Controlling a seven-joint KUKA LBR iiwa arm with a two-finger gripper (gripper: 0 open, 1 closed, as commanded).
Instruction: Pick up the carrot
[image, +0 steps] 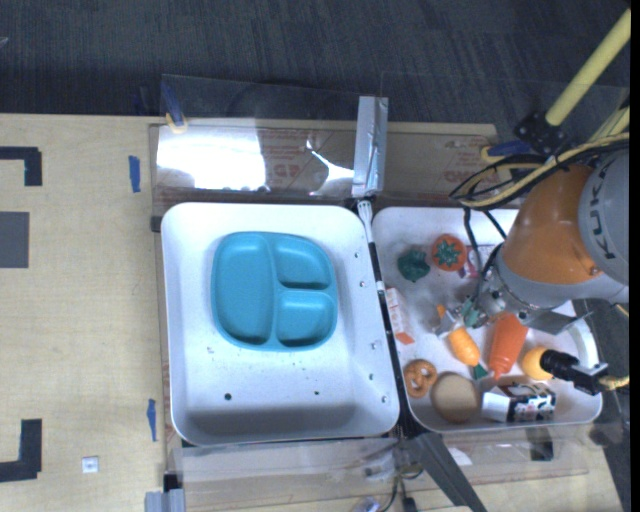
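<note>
The long orange toy carrot (506, 343) lies in the right white bin (420, 222), near its right side, leaning a bit. The robot's hand (478, 306) hangs just above and to the left of the carrot's top end, under the big orange band of the grey arm (553, 243). I cannot tell how the hand is set, because it is small and dark under the arm.

Just left of the carrot lies a small orange and yellow toy (463, 346). Below it sit a brown pretzel (420, 376) and a tan round ball (454, 396). A white and black carton (521, 403) lies at the bottom of the bin. Higher up are a red tomato (448, 252) and a dark green toy (413, 264).

The left white bin (190, 330) holds a blue plastic tray with three parts (272, 290).

Both bins sit on a pale wooden surface (75, 300) with black tape marks (27, 165). Behind it the floor is dark grey carpet (300, 40). A yellow pole (592, 68) and black and yellow cables (510, 170) show at the top right.
</note>
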